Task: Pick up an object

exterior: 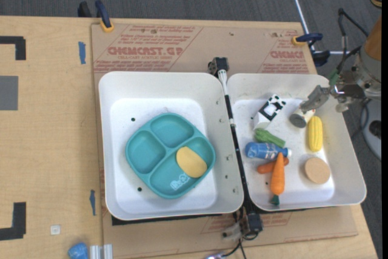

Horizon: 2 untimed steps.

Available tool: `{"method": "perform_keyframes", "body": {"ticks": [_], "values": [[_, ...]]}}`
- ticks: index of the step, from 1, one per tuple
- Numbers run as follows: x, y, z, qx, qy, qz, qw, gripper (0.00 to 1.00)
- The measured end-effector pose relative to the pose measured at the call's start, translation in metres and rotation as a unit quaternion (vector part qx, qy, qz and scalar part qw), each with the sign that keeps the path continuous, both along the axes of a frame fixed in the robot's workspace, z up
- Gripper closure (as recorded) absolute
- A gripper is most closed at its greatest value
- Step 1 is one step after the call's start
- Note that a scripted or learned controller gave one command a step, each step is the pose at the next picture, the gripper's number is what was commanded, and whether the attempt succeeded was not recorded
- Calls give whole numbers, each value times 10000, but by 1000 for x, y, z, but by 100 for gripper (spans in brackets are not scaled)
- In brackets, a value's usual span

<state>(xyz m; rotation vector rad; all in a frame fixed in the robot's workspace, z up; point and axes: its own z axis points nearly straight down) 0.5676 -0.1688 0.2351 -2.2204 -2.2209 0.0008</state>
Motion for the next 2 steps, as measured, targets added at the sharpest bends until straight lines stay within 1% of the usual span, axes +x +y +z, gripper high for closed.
{"method": "perform_keyframes", "body": {"ticks": [1, 2], "values": [[-11, 26, -137, -8, -49, 249, 9997, 0], [-78, 67, -149, -6, -26, 1944, 9809, 0]]}}
